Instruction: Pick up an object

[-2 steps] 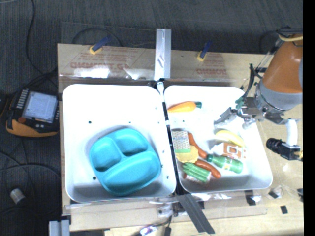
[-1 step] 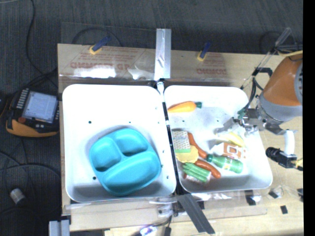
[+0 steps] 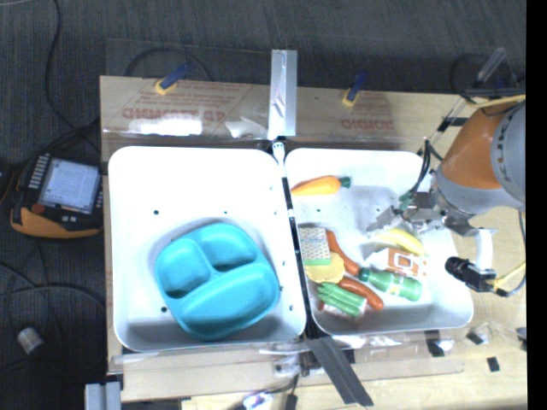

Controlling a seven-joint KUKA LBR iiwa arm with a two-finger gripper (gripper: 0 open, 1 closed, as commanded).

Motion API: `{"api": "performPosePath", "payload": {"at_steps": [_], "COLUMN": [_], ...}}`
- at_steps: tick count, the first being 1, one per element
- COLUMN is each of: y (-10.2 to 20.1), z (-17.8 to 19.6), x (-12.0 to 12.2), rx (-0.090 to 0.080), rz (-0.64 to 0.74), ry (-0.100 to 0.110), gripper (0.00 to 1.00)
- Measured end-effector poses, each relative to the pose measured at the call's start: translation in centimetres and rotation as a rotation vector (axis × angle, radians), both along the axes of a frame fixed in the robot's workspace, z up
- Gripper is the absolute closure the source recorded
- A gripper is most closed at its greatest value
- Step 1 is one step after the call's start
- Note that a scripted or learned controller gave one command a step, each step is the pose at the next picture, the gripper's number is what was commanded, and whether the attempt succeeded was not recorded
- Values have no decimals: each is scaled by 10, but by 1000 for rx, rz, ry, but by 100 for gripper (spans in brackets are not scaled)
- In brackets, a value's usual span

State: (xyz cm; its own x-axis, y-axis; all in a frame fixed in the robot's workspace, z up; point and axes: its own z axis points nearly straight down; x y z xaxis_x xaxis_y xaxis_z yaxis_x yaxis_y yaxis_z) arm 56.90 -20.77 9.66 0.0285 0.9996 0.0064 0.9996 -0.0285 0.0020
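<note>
Far left, off the bench, a handheld pendant (image 3: 58, 193) with a pale glowing screen and an orange rim lies on dark ribbed carpet, black cables looping around it. The bench (image 3: 214, 101) is pale plywood; along its back edge lies a crinkled clear plastic sheet, held by two blue-and-yellow clamps.

The left bin (image 3: 128, 229) is smooth white plastic with rounded corners. In it sits a turquoise tray (image 3: 218, 278), glossy, blob-shaped, moulded into three shallow compartments and turned at a slant toward the bin's front.

A metal strip (image 3: 283, 92) stands above the seam between the bins.

The right bin (image 3: 359, 165) holds the clutter. Near its back left corner lies an orange carrot (image 3: 314, 186) with a green tip, smooth and tapered, apart from the rest. Lower, against the dividing wall, a grey grater-like piece (image 3: 313, 243) with a dotted face rests on a flat yellow piece (image 3: 321, 271). Beside these runs a slim orange-red sausage shape (image 3: 352, 280), with green pod-like pieces (image 3: 339, 301) just below it at the bin's front. To the right lies a green bottle (image 3: 391, 283), touching a small white-and-orange carton (image 3: 408, 266) and a yellow banana (image 3: 405, 241) curving over it.

Above the banana hangs the pincer (image 3: 402, 213), dark metal, low over the bin's right half, near the banana; whether its fingers are spread or pressed together I cannot tell. Behind it the arm's grey wrist and broad orange band (image 3: 474, 156) reach out past the bin's right wall.
</note>
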Motion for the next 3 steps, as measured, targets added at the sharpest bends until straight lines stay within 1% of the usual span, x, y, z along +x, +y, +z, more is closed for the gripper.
{"api": "performPosePath", "payload": {"at_steps": [1, 2, 3], "y": [1, 1, 5], "z": [7, 7, -5], "x": [-1, -1, -49], "rx": [0, 0, -5], "rz": [1, 1, 58], "ry": [3, 3, -14], "gripper": [100, 0, 0]}}
